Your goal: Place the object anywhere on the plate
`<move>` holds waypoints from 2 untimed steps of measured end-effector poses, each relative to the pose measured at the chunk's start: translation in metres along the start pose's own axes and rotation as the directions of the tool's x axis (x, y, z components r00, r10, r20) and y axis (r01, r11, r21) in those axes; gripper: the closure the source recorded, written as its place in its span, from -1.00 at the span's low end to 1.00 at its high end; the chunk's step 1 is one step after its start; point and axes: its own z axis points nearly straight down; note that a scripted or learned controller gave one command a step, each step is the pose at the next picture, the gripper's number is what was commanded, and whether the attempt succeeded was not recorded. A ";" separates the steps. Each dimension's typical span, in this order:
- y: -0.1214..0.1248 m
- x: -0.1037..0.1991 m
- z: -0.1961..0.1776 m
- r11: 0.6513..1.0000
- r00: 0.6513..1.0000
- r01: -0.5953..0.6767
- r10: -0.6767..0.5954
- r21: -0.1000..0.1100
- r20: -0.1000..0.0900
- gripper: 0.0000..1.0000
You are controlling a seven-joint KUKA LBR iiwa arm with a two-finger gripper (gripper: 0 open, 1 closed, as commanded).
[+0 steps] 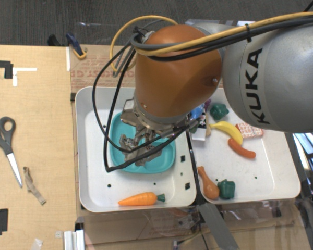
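Teal plate (pixel 146 155) lay under the gripper (pixel 138 146); its grip was unreadable, so release low, over the plate's middle.

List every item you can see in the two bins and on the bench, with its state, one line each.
Plate: teal, flat in the left bin, partly covered by the gripper.
Carrot: on its side, left bin's front, off the plate.
Banana: lying in the right bin.
Red sausage: lying beside the banana.
Drumstick: lying, touching the green pepper.
Scissors: on the bench, blades shut.
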 end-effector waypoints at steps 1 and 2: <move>-0.007 0.009 -0.065 0.938 0.938 0.347 -0.347 -0.001 0.001 1.00; -0.004 0.032 0.002 0.780 0.780 0.626 -0.626 -0.005 0.000 1.00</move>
